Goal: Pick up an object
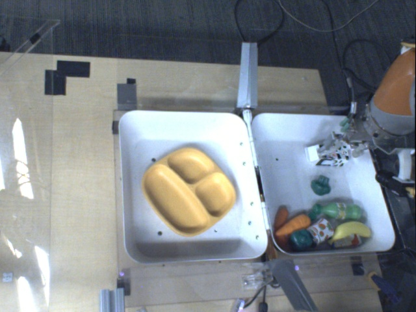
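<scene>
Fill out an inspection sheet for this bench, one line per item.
Surface: wooden bench bearing a left bin and a right bin.
Job's things: carrot, banana, green bottle and small toys heaped at the right bin's near edge; teal piece lying apart.
Clutter: yellow divided tray in the left bin.
Gripper: gripper over the right bin's far right; finger state unclear.
Cables: black cables looped on the floor.
Surroundings: dark carpet; black tape marks on the bench.

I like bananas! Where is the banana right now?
The banana lies in the near right corner of the right bin, in the toy pile, just right of the carrot and below a green toy.
</scene>
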`<state>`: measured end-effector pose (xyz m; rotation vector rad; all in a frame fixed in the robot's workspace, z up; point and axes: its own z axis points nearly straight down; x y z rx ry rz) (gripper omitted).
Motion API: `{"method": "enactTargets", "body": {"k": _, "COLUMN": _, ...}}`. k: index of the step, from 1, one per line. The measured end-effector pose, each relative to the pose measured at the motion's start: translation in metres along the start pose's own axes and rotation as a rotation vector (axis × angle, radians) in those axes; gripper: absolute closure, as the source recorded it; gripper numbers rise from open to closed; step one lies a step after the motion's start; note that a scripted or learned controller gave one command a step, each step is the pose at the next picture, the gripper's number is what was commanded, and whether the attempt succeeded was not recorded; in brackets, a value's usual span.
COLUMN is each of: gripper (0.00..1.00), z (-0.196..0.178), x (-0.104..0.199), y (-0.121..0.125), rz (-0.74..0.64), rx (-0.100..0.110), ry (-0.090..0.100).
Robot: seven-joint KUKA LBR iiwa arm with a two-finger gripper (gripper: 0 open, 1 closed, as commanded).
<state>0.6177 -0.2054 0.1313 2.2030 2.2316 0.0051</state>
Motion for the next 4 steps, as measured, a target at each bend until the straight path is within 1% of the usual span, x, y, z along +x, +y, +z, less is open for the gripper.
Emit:
{"method": "enactTargets", "body": {"k": 1, "gripper": 0.0, "z": 0.023, "x": 0.003, "y": 0.01, "rz": 0.146, "rx": -0.017, "ry": 0.003}}
{"method": "enactTargets", "body": {"k": 2, "gripper": 0.0, "z": -0.057, "x": 0.008, "y": 0.054, "rz": 0.001, "rx": -0.003, "ry": -0.001}}
{"method": "enactTargets", "body": {"k": 3, "gripper": 0.0, "z": 0.034, "x": 0.002, "y": 0.041, "rz": 0.047, "rx": -0.002, "ry": 0.0}}
{"method": "enactTargets", "body": {"k": 4, "gripper": 0.0, "z": 0.037, "x": 0.018, "y": 0.014, "rz": 0.044, "rx": -0.005, "ry": -0.002}}
